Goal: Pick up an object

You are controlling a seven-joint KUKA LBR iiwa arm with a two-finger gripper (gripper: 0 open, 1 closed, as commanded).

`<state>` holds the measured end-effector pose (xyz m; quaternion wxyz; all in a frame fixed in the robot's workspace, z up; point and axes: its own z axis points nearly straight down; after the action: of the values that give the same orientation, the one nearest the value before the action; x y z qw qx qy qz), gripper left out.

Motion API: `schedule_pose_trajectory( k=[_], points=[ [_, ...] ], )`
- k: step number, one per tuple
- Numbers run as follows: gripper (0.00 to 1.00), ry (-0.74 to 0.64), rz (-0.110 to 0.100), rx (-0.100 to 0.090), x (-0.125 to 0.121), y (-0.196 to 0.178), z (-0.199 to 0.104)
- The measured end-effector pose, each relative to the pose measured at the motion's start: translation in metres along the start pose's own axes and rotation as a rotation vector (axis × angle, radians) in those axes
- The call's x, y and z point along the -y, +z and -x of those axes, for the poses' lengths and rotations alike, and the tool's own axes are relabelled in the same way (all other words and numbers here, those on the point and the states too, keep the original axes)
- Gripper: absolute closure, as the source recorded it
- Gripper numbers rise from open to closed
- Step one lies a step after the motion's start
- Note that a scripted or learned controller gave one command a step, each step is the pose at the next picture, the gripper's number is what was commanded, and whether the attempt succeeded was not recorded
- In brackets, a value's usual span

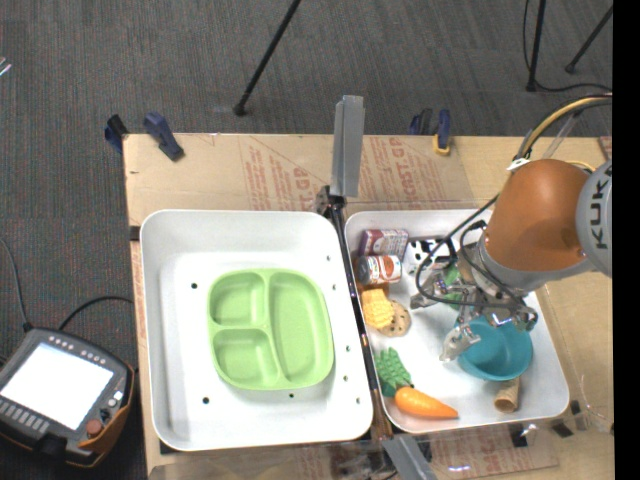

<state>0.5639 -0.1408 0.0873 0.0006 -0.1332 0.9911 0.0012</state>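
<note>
Teal bowl [497,350] in the right bin [552,400], at about five o'clock from the bin's centre, with the gripper [462,340] poised at its nine-o'clock rim; whether the gripper is wide, narrow or holding anything cannot be told here. Carrot [425,402] lies at seven o'clock from the bowl, cork-like cylinder [508,396] just beside it at six, cans [382,255] well apart at ten. Green divided plate [271,329] sits in the left bin [160,268]. For a sound pick, judged from this view: straddle the bowl's wall squarely, descend fully, close firmly, then lift straight up, avoiding the neighbouring toys.
</note>
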Motion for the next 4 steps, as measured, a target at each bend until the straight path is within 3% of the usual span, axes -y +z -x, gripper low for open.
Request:
schedule_pose_trajectory(
  k=[1,2,3,4],
  points=[
    [0.0,0.127,0.0,0.002,0.027,-0.001,0.047],
    [0.0,0.206,-0.01,0.002,-0.022,-0.002,0.081],
    [0.0,0.213,-0.002,0.001,0.026,-0.001,0.03],
    [0.0,-0.034,-0.001,0.0,0.066,-0.001,-0.022]
  ],
)
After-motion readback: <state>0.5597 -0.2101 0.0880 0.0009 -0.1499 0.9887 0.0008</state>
